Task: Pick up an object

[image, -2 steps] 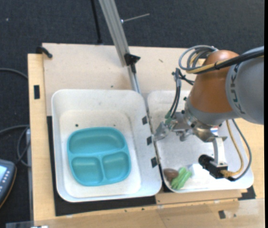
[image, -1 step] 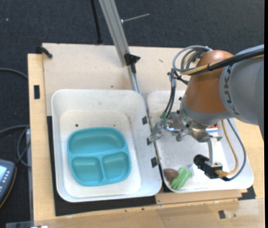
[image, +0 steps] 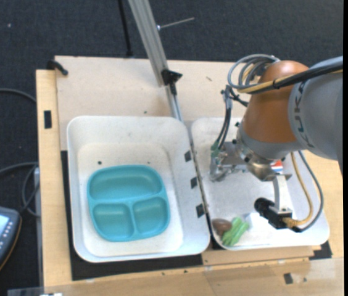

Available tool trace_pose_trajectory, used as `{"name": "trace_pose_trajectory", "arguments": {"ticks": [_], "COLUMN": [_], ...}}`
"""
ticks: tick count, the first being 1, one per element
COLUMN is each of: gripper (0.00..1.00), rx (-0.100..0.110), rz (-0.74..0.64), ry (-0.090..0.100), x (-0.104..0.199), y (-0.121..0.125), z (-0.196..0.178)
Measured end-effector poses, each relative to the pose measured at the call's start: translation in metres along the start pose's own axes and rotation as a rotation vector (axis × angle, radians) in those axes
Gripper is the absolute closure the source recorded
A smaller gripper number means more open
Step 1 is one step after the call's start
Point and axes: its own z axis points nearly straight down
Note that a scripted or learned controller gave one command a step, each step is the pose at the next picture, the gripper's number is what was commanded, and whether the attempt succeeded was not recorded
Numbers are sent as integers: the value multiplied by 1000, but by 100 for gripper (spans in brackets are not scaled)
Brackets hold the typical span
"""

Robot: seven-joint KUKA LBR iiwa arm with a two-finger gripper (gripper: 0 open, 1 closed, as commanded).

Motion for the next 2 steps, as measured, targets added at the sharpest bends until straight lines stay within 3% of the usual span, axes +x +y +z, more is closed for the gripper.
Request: {"name": "trace_pose_trajectory", "arguments": {"ticks": [1, 2], "gripper": [100, 100], "rx": [6, 3], "rz": [-7, -7], "ry": [1, 1], "x": [50, 80], "y": [-40, -40], "z": [11, 5]}}
